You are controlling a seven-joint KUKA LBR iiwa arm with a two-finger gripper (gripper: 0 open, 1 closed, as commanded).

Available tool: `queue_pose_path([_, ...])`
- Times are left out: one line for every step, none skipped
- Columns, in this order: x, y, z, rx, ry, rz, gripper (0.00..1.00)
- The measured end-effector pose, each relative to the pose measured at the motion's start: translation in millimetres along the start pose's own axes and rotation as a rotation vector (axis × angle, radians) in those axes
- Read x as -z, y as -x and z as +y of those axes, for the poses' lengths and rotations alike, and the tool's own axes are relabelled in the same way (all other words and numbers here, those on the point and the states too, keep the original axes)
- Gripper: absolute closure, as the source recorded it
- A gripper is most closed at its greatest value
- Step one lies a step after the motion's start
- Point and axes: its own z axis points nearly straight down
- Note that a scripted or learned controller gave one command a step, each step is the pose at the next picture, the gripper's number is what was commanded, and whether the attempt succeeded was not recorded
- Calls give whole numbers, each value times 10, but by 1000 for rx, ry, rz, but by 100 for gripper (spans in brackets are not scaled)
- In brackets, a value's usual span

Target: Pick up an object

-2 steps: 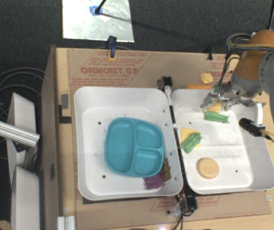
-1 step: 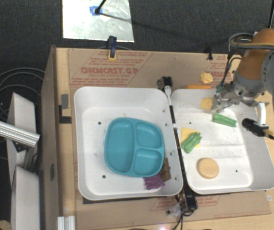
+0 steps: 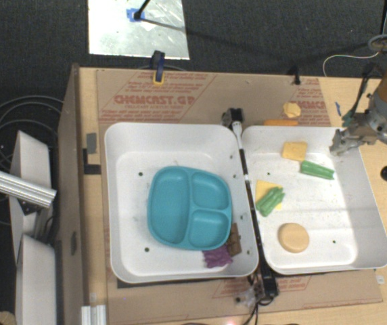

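Green bean: right bin, toward 1 o'clock, just beside a yellow block. Likely light, stiff plastic, smooth; best pinched across its narrow middle. Gripper: at the bin's 1 o'clock rim, near the bean; jaw state cannot be told.

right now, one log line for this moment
gripper: above right bin's far right corner, nothing seen held | nearest: green piece, yellow block | left bin: teal plate

a green stick lies flat and slanted at the upper right of the frame, in the right bin, just beside a yellow block.
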Motion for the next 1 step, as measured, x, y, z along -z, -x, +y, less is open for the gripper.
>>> queue_pose_path([-52,-32,7,4,-4,3,0])
